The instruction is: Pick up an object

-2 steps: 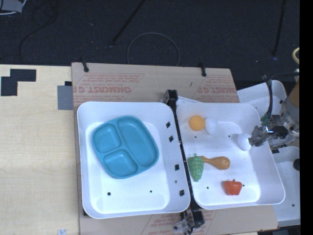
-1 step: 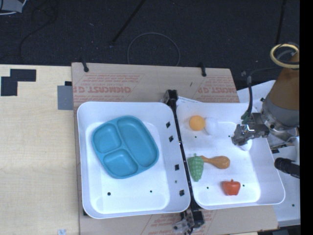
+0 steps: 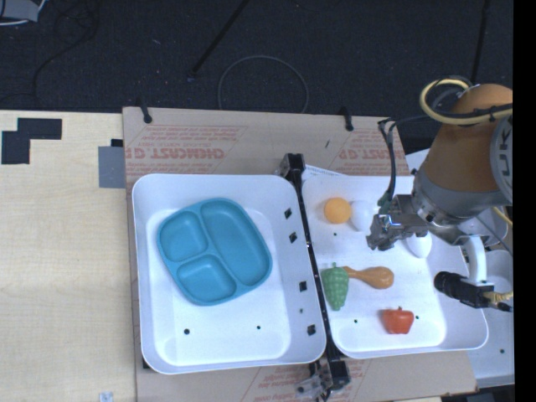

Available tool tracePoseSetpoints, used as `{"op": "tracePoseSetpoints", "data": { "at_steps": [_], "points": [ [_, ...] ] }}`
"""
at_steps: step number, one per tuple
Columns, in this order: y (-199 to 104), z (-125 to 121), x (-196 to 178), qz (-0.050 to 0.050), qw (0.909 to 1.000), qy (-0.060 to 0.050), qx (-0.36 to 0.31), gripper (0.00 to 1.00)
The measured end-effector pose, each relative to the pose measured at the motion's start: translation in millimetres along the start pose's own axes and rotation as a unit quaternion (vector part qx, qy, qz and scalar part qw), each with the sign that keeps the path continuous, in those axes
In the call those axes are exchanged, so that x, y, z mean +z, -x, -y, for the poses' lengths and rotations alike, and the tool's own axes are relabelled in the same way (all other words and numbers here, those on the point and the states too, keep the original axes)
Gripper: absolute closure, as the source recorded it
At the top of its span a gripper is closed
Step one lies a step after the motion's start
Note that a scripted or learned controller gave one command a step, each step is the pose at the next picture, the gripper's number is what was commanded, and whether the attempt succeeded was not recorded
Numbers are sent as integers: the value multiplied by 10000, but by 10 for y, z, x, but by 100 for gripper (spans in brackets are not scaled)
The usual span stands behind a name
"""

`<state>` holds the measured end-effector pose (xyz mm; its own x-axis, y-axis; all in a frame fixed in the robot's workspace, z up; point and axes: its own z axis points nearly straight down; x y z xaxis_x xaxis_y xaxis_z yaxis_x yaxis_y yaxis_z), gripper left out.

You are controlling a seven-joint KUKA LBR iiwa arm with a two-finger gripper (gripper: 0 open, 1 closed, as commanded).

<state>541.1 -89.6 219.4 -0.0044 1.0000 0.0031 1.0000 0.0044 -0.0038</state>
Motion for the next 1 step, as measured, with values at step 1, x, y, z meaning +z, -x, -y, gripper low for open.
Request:
{"op": "tracePoseSetpoints", "data": {
  "at_steps": [1],
  "points": [
    [-474, -122, 8, 6, 10000, 6, 2, 100]
  ]
}}
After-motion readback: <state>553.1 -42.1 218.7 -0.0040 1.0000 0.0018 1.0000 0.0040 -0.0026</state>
